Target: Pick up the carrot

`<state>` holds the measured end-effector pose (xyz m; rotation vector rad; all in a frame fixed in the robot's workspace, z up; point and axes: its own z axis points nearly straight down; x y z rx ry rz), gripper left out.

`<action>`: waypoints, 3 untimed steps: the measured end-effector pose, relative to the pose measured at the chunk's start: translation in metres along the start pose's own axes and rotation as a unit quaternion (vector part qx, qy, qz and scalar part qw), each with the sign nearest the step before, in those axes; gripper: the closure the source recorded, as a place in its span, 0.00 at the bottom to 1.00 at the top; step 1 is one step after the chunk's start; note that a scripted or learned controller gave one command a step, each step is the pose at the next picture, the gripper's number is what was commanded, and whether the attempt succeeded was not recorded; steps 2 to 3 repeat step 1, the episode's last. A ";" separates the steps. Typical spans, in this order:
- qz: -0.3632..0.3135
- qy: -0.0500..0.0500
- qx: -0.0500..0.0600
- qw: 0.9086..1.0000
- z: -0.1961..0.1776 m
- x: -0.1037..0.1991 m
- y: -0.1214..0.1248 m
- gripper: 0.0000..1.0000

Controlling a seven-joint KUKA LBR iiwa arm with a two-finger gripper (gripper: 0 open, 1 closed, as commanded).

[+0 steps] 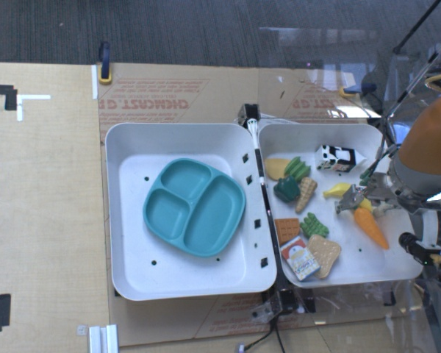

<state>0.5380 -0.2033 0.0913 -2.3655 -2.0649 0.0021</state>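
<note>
The carrot (373, 228) is orange with a green leafy top and lies slanted on the floor of the right bin (367, 271), near its right side. My gripper (364, 203) hangs low over the carrot's leafy end, at the tip of the grey arm with its orange band (430, 142). The fingers (345, 205) stand open on either side of that end. The carrot's body sticks out below and to the right of the gripper and still rests on the bin floor.
Close to the left of the carrot lie a yellow banana (338, 190), a corn cob (306, 193), green peas (314, 225) and a biscuit (325, 252). A toy cow (336, 158) stands at the back. A teal divided plate (195, 206) sits in the left bin (125, 219).
</note>
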 end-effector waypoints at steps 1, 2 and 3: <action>0.003 0.000 0.001 1.000 -0.008 -0.001 0.000 1.00; 0.003 0.000 0.001 1.000 -0.008 -0.001 0.000 1.00; 0.003 0.000 0.001 1.000 -0.008 -0.001 0.000 1.00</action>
